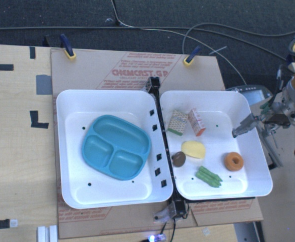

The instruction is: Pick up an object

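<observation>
1. End effector (240, 130) hangs over the right bin's (253, 185) right rim; I cannot tell its state.
2. Orange ring (234, 161) lies near that bin's right edge.
3. Blue tray (116, 146) fills the left bin (71, 185).

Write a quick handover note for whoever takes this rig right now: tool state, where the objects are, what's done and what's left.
Tool: at the right bin's right rim, holding nothing; open or shut cannot be told.
Right bin contents: orange donut, yellow piece, green pod, brown item, red-and-white carton, small patterned box.
Left bin: blue divided plate.
Done: nothing picked yet.
Left: choose an object, descend, grasp, lift. The donut lies closest to the tool.
</observation>
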`<move>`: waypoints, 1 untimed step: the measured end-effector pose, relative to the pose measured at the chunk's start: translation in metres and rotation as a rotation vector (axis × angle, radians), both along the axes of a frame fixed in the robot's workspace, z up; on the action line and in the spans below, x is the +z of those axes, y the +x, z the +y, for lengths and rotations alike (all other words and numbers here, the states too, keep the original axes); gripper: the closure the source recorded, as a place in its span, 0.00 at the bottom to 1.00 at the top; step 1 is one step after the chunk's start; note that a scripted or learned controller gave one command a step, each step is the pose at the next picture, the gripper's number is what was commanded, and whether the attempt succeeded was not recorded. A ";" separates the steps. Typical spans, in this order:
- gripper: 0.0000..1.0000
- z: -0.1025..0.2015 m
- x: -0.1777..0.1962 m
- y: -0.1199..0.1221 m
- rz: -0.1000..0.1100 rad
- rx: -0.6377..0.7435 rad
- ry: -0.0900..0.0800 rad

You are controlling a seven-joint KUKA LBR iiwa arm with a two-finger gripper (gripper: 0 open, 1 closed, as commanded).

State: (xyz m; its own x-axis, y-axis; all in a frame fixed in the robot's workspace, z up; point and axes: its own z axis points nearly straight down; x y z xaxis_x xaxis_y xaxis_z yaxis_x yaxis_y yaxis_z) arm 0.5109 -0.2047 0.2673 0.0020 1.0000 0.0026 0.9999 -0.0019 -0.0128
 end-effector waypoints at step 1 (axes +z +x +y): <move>0.00 0.000 0.004 0.002 -0.008 0.003 -0.002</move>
